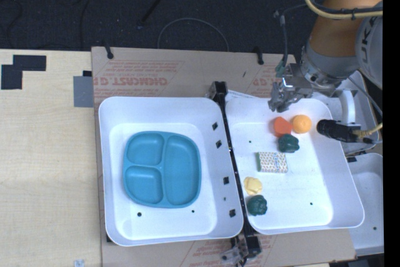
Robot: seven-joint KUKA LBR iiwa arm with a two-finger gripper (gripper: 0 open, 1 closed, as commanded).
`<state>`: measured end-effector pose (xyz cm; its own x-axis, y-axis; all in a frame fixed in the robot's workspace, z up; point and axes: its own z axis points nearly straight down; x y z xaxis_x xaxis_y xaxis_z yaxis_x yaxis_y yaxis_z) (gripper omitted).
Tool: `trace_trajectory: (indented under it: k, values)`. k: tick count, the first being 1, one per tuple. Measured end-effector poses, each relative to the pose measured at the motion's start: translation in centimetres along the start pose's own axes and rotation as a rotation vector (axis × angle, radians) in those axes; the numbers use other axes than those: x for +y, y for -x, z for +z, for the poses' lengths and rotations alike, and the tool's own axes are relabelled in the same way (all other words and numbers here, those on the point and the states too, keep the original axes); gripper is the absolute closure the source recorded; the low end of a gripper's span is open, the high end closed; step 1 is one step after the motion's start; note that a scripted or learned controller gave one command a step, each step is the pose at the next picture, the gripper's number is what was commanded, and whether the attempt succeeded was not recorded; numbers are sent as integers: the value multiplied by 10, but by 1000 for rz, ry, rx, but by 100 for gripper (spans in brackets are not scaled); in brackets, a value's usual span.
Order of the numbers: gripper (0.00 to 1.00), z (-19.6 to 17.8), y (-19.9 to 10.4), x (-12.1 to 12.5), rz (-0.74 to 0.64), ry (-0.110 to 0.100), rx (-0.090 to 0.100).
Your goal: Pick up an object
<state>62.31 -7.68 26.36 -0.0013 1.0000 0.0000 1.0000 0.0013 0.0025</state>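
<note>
Objects for picking, as I log them from my remote station, all lie in the right bin [337,197]: a red-orange block [281,126] near the bin's far side, an orange ball [302,124] just beside it on the right, and a dark green lump [289,144] just in front of the pair, close to both. A small patterned rectangular packet [272,162], white with a green edge, lies flat toward the middle of the bin. Nearer the front I count a pale yellow piece [252,185] and, just in front of it, a second dark green lump [256,204], both close to the divider between the bins. The gripper [282,99] hangs over the far part of this bin, just behind the red-orange block and apart from it; nothing sits between its fingers that I can see, and I cannot tell whether they are spread or closed. The arm [340,22], grey with an orange section, enters from the right. The left bin [112,122] holds a blue divided plate [162,169] with three compartments, lying flat at its middle. Both bins rest on a cardboard sheet [162,72] on the wooden bench [44,166].
</note>
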Motion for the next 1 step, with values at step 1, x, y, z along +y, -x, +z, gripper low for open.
trace_trajectory:
  k: [1]
  values:
    - [100, -33, 2, 0, 0, -2, 0]
